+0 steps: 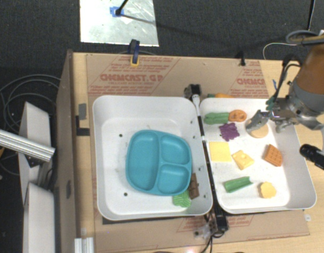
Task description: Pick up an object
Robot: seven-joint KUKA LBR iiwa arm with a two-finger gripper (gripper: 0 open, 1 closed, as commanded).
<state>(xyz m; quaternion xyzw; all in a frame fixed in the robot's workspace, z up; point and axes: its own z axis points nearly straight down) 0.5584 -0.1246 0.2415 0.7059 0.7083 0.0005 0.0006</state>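
hand (258,122) over a round tan piece (259,132), no long axis.

The two bins (151,107) looked like smooth white plastic with a slight gloss. The blue divided plate (158,161) was plastic too, with a soft sheen. The bench (151,75) top seemed to be brown cardboard, matt, with red printed letters. The toy foods, such as the waffle (273,155) and the yellow square slice (220,152), appeared matt, like plastic or foam. The tool (257,122) looked like grey metal. Behind the bench lay a shiny, foil-like sheet (118,15) on dark, rough carpet (30,30).
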